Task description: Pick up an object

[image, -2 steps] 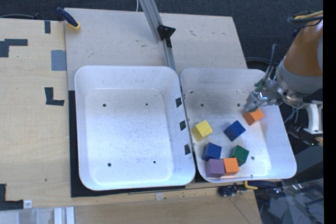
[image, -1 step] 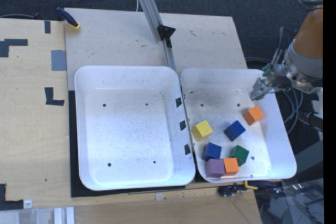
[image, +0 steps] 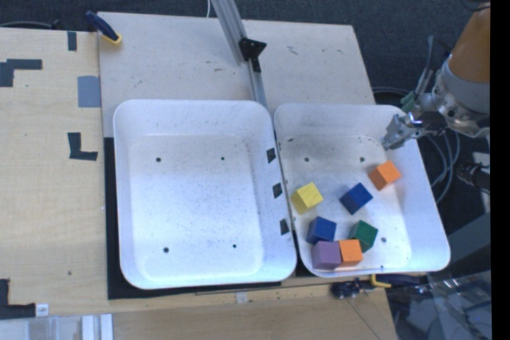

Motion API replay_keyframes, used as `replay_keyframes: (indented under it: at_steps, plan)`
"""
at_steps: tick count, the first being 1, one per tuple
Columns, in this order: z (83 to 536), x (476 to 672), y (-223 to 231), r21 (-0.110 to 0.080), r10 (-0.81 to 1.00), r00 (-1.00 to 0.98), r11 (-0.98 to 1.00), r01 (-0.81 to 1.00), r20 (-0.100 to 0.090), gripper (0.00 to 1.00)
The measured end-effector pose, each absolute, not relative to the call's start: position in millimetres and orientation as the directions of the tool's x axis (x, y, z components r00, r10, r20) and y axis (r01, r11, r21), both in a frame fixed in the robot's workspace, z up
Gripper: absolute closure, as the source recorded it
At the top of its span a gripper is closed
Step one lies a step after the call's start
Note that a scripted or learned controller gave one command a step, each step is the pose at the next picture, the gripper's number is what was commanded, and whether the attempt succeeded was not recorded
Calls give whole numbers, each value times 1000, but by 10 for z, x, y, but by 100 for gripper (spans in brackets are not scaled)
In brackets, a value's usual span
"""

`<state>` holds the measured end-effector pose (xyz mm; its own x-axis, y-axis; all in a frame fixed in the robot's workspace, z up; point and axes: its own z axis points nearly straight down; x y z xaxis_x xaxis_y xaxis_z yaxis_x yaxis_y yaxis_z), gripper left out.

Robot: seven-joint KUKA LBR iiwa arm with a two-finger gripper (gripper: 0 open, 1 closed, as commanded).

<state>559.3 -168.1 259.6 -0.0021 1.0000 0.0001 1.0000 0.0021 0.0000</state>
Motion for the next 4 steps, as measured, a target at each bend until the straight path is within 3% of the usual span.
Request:
replay_keyframes:
  at_steps: [3, 4]
  plan:
    - [2574, 5497, -73, -1, 1000, -8, 8, 1000, 2, 100]
    - [2470, 5338, 388, -4, 1000, -6, 6, 1000, 1, 100]
